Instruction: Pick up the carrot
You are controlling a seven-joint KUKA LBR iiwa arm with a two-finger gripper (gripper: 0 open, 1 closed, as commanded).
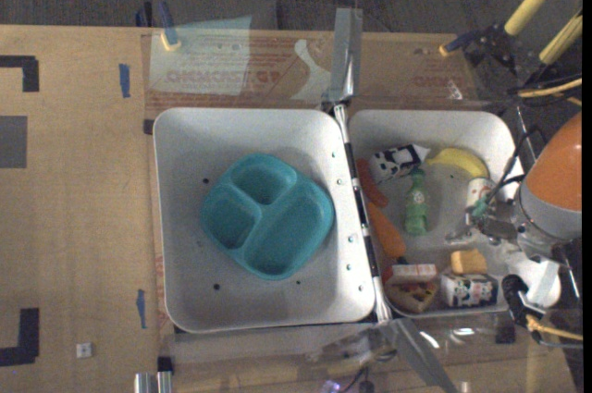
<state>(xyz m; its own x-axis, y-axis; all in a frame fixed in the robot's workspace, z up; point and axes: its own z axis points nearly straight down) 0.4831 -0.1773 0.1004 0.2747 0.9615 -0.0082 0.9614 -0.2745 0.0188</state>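
Observation:
The carrot is a short orange stick lying along the left wall of the right bin, just below a red elongated item. The arm reaches in from the right, with its orange band over the bin's right rim. Its gripper hangs over the right half of that bin, well to the right of the carrot and just above a yellow cheese block. Nothing is visibly held in it.
The right bin also holds a banana, a green bottle, a cow-patterned carton, a milk carton and a small box. A teal divided plate lies in the left bin.

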